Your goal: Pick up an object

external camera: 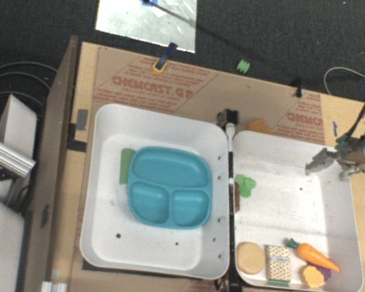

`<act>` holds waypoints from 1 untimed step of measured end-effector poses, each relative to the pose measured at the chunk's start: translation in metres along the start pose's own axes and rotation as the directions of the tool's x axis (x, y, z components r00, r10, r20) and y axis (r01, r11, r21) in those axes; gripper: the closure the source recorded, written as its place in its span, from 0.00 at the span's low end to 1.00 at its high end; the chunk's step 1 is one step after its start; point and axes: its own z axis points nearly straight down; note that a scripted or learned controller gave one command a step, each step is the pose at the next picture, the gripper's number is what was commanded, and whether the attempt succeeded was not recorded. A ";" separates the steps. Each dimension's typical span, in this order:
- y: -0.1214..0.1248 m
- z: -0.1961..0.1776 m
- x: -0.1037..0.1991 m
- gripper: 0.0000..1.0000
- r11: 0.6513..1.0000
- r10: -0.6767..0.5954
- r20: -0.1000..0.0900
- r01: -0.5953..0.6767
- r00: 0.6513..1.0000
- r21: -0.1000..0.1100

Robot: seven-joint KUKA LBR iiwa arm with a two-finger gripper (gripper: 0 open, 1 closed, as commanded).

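Four small toys are lying along the right bin's [346,227] near edge: one biscuit [251,257], one box [278,264], one carrot [317,256], one yellow piece [313,277]. One gripper [331,165] is hovering over that bin's far corner, fingers apart (nothing between them).

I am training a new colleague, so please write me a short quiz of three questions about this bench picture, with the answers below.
1. True or false: the claw hangs over the right bin, near its far right corner.
2. Which thing lies in the left bin? A) a teal divided plate B) a carrot C) a small box
3. Fill in: the toy carrot lies along the ______ edge of the right bin, the one closest to the camera.

Key:
1. True.
2. A: the teal divided plate sits there; the carrot and the small box are in the right bin.
3. Near.
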 end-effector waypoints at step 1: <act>0.010 0.106 0.014 0.00 1.000 -0.003 -0.001 0.003 1.000 0.001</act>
